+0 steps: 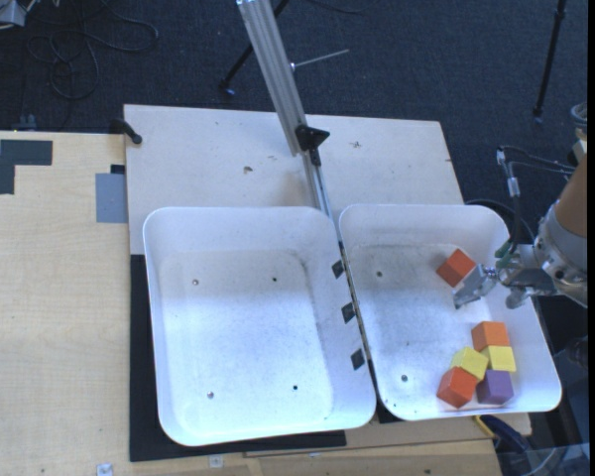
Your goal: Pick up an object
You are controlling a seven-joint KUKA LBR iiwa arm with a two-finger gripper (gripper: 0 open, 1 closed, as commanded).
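Approaching is judged the step in hand; the claw (pixel 473 291), seemingly spread and empty, is poised at five o'clock of the orange block (pixel 456 267); a closing descent is needed.

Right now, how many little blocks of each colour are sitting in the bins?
Orange blocks: 3
Yellow blocks: 2
Purple block: 1
Total: 6, all in the right bin.
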